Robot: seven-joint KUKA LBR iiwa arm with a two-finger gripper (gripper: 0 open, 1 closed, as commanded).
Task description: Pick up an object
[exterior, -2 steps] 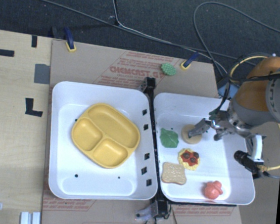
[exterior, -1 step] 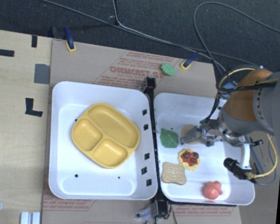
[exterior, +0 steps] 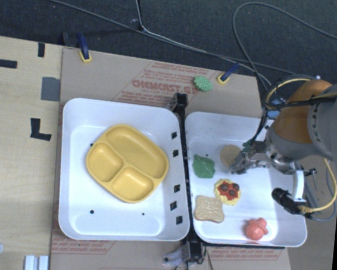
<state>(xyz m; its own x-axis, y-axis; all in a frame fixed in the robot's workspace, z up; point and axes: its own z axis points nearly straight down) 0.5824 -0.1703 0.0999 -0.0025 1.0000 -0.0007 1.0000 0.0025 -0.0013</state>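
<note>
Two shallow white bins side by side on a cardboard sheet. Left bin (exterior: 68, 211): one yellow three-compartment plate (exterior: 126, 163), tilted, roughly mid-bin. Right bin (exterior: 292, 237): five small play-food pieces. Green leafy piece (exterior: 203, 165) close to the inner wall, mid-height. Round tan piece (exterior: 229, 153) just beyond it toward the far edge, partly covered by the gripper. Small pizza-like disc with red toppings (exterior: 228, 191) near the bin's centre. Toast-shaped slice (exterior: 209, 209) toward the near inner corner, just beside the disc. Red piece, perhaps a strawberry (exterior: 256, 229), near the near edge toward the outer corner. Separate green knobbly bit (exterior: 202, 83) lying on the cardboard beyond both bins.

Gripper (exterior: 241, 163) low inside the right bin, at the tan piece's outer edge, arm (exterior: 301, 124) slanting in from the outer side. Impossible to tell from this angle whether open or closed, or whether anything is caught; nothing visibly lifted.

Probable step: descent or closing on a target, most likely the tan piece, with the pizza disc the next nearest candidate. Pick not yet shown as done.

Next move calls for: centring over one piece alone, closing firmly on a flat, low object, then a straight lift clear of the bin wall. Risk: thin pieces slipping out or being nudged aside.
</note>
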